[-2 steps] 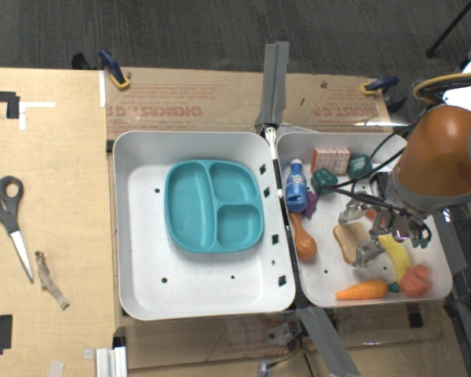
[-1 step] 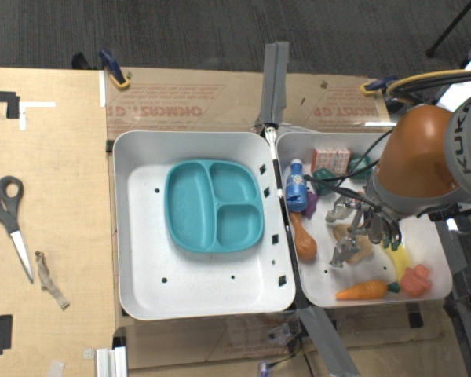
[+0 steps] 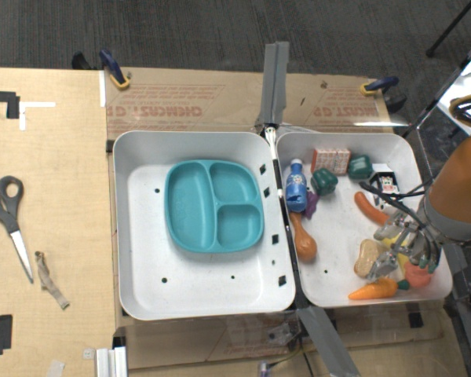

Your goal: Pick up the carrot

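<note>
So the carrot (image 3: pixel 374 290) is a small orange toy one, tapered like a cone, with what looks like a bit of green at its fat end. It's lying flat on its side, pointy tip aimed toward the left and slightly down, fat end to the right. It sits on the floor of the right white bin (image 3: pixel 330 286), right up against that bin's front wall, toward the front right corner. Nothing is on top of it, and it looks whole and undamaged.
</note>
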